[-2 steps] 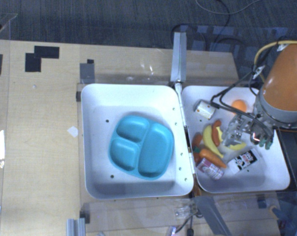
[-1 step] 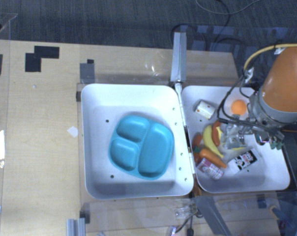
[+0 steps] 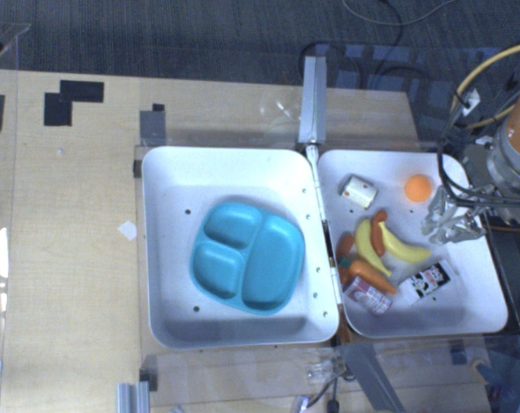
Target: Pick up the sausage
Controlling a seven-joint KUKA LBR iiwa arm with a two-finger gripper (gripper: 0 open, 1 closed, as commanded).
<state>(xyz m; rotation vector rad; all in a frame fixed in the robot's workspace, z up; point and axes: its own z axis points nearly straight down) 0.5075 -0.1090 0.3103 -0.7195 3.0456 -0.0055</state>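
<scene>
In the camera view, the approach is judged barely begun: the gripper [image 3: 452, 224] is seen spread and unladen at the right bin's [image 3: 488, 317] right side, and a leftward reach is called for toward the sausage [image 3: 379, 231], tucked touching the banana [image 3: 389, 244].

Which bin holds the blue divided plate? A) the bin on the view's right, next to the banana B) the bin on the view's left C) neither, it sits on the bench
B: the plate lies alone in the left bin, while the banana is in the right bin.
</scene>
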